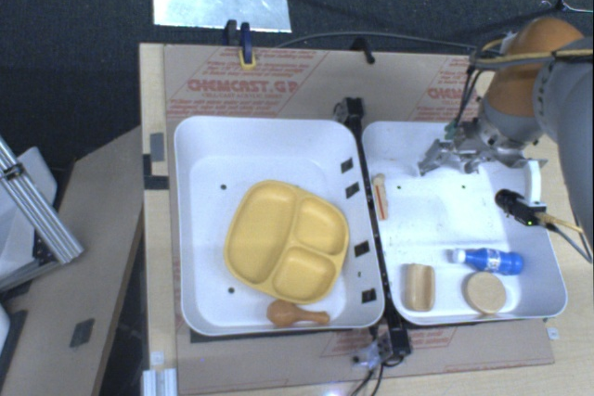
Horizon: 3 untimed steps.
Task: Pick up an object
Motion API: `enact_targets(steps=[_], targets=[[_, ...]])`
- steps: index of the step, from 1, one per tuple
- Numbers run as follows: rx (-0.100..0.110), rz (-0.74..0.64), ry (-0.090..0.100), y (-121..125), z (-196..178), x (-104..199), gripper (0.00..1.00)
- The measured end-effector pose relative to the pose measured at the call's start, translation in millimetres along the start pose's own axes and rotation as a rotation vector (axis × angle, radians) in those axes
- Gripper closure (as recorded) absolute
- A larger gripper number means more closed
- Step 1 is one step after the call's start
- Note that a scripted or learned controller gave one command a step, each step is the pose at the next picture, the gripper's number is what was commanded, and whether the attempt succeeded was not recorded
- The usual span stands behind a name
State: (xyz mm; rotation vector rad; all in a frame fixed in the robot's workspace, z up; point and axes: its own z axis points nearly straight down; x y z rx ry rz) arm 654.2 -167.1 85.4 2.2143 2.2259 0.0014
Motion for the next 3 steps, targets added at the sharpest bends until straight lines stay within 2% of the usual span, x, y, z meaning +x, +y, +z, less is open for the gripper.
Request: enact_targets(steps=[1, 3], targets=[[-0.004, -0.002, -0.001, 1.3, -11.7, 0.0, 1.00], [-0.007, 0.000, -0.002, 8.0, -134.0, -10.0, 1.00]])
